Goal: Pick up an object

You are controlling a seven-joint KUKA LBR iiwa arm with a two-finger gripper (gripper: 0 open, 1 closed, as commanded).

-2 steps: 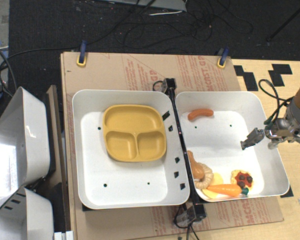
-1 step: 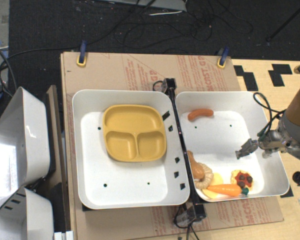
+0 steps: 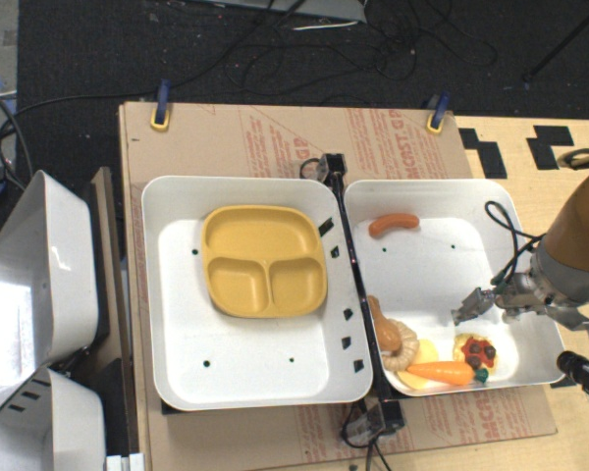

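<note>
1. Over the right bin point(image 3: 491, 192), the gripper point(image 3: 468, 309) is hanging; I cannot tell its state.
2. Below it, a toy carrot point(image 3: 440, 371) is lying beside a small pizza slice point(image 3: 477, 350).
3. A yellow tray point(image 3: 265, 261) is sitting in the left bin point(image 3: 167, 292).

We see two white bins point(image 3: 177, 381) side by side on a brown board point(image 3: 275, 130). Two yellow clamps point(image 3: 160, 118) grip its far edge, with cables point(image 3: 226, 52) on the dark floor beyond
</note>
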